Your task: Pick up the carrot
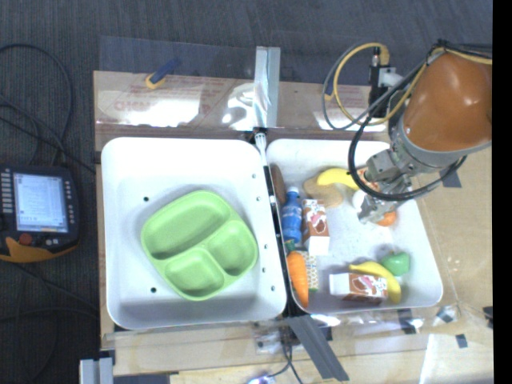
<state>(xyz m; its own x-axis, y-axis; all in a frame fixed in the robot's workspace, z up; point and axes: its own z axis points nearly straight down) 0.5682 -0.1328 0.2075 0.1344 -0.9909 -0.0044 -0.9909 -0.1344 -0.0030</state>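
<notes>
The carrot (pixel 297 277) is orange and lies lengthwise against the left wall of the right bin (pixel 424 246), near its front corner. My gripper (pixel 374 208) hangs below the orange-banded wrist in the bin's back right part, well to the right of the carrot and farther back. A small orange round thing (pixel 386 219) lies right under the gripper's tip. The gripper's body hides whether anything sits in its grasp.
Beside the carrot are a blue bottle (pixel 291 214), a red-brown carton (pixel 317 219) and a small juice box (pixel 354 285). A banana (pixel 330 180) lies at the back, another banana (pixel 384 277) and a green item (pixel 396 262) at the front right. A green divided plate (pixel 200 242) fills the left bin (pixel 128 174).
</notes>
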